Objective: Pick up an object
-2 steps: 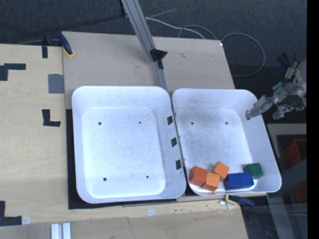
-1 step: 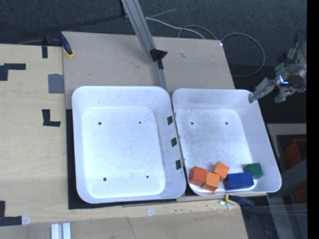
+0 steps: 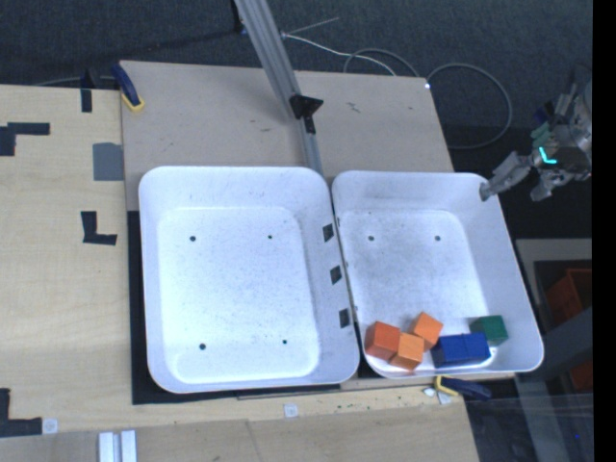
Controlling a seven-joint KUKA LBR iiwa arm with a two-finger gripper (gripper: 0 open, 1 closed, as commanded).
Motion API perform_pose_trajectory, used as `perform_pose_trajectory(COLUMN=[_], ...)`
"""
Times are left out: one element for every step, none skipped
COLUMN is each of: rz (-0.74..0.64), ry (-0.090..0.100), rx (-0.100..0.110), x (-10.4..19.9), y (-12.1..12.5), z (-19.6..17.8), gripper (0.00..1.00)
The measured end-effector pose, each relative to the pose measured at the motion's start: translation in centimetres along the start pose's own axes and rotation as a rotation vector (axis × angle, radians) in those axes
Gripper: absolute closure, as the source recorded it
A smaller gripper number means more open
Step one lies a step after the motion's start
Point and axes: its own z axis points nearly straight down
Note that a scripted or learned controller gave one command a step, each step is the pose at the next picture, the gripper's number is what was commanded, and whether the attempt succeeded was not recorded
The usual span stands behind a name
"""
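1. Camera view showed the hand (image 3: 520, 176) above the right bin's (image 3: 500, 221) far right rim, carrying nothing; its state I cannot tell.
2. Orange blocks (image 3: 404, 342), a blue block (image 3: 460, 350) and a green block (image 3: 492, 328) crowded that bin's near edge, likely pushed there.

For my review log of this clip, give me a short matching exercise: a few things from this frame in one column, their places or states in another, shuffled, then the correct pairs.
Things:
1. blue block
2. green block
3. gripper
4. metal pole

Places:
A. beyond the right bin's far right corner, outside it
B. front of the right bin, beside the orange blocks
C. slanting across the bench behind the bins
D. right bin's front right corner

Pairs: 1-B, 2-D, 3-A, 4-C
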Motion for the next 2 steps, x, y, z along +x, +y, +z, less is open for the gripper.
perform_pose_trajectory(rz=[0.001, 0.0], ry=[-0.002, -0.002], rx=[-0.001, -0.001], x=[-0.1, -0.1], y=[1.7, 3.4], z=[0.3, 0.6], gripper=[0.0, 0.0])
